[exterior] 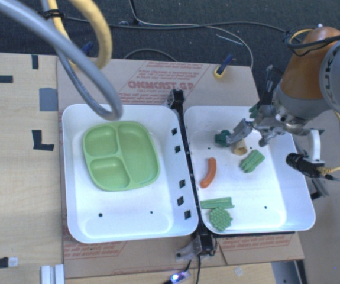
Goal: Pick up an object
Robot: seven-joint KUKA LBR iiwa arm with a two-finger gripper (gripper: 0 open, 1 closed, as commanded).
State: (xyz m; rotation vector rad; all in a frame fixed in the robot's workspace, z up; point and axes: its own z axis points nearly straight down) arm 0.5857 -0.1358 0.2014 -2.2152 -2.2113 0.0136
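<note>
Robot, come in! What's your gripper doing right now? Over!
Gripper open, over right bin. Nothing held. Tan piece just below, dark green toy beside.

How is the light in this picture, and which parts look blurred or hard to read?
In the camera view: even, soft light; faint shadows under the orange sausage; the grey hose in front is out of focus; the hand is slightly blurred; the white bins look bright, without strong glare.

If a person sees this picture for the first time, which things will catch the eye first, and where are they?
The light green plastic tray with three compartments stands out most, lying alone in the left white bin. Next comes the grey arm's two-finger gripper, hanging open over the right white bin above a dark green toy piece. Nearer the front lie an orange sausage-shaped toy and several green toy vegetables.
</note>
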